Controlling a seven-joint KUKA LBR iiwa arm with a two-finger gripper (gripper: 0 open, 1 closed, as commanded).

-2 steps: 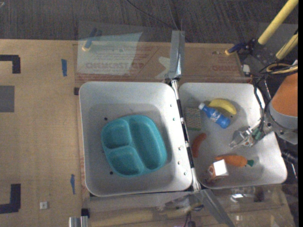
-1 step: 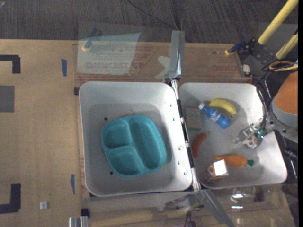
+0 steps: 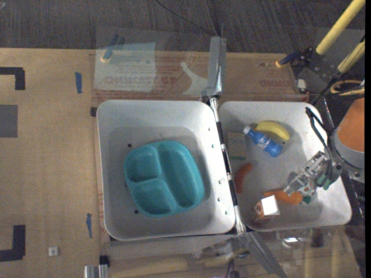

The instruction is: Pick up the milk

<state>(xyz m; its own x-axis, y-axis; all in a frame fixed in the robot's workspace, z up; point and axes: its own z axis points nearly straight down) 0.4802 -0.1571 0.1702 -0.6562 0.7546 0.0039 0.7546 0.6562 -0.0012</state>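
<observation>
The milk (image 3: 267,206) is a small carton with a white top and a brown side, lying near the front edge of the right bin (image 3: 333,213). My gripper (image 3: 298,185) hangs over the right part of that bin, up and to the right of the carton and apart from it. Just under the gripper, between it and the milk, lies an orange item (image 3: 290,198). Nothing is visibly held.
The right bin also holds a yellow banana (image 3: 274,130), a blue bottle (image 3: 264,141), a brown flat piece (image 3: 236,142) and an orange-red sausage shape (image 3: 243,177). In the left bin (image 3: 116,120) sits a teal divided plate (image 3: 164,177).
</observation>
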